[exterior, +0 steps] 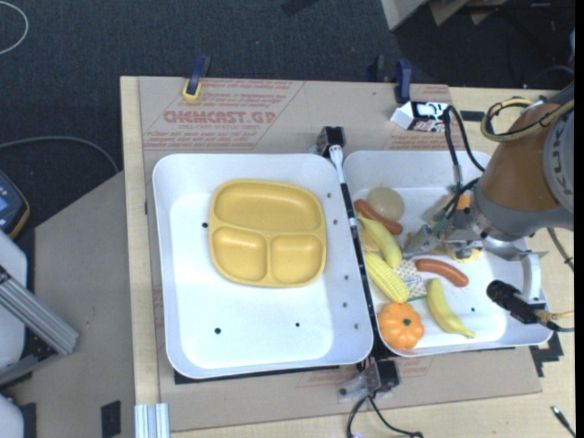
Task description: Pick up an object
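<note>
A: What does the tabletop look like?

B: It is a tan board printed with red lettering, clamped at its far edge, standing on a dark carpeted floor. Two shallow white bins sit on it side by side. The left bin holds a yellow divided plate. The right bin holds the toy food.

A: And how does the food lie?

B: A corn cob lies near the bin's left wall, its long axis running from upper left to lower right. A banana lies just right of it, long axis on a similar slant, its tip pointing toward the near right corner. A red sausage lies nearly crosswise above the banana. Another sausage slants beside a round tan piece. An orange pumpkin sits at the near edge, just below the corn.

A: The arm?

B: The arm reaches in from the right, wrist bent down over the middle of the right bin. The gripper sits low among the food, just above the red sausage. Whether the fingers are spread or closed I cannot tell.
</note>
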Robot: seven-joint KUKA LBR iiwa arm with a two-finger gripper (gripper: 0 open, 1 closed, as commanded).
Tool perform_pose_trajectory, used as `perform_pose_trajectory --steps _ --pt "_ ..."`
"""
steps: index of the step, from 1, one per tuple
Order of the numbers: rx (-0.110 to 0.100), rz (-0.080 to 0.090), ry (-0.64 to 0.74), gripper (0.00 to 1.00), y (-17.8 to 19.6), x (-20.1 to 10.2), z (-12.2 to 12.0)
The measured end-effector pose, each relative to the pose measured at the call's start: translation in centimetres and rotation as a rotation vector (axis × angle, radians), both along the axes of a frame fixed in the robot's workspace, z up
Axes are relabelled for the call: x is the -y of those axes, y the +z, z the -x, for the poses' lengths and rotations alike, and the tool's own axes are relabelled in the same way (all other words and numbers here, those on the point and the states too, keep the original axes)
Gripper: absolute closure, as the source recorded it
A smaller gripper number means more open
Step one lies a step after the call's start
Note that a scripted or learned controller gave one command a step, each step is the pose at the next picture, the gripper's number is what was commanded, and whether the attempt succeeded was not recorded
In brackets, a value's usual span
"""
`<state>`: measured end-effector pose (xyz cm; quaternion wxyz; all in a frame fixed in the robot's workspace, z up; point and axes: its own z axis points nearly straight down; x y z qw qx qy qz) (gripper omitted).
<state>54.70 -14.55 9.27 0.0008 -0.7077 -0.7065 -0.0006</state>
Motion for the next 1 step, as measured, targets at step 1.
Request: perform_pose_trajectory --steps 1 --pt "0.007 0.003 0.001 1.0 1.42 0.1 -0.16"
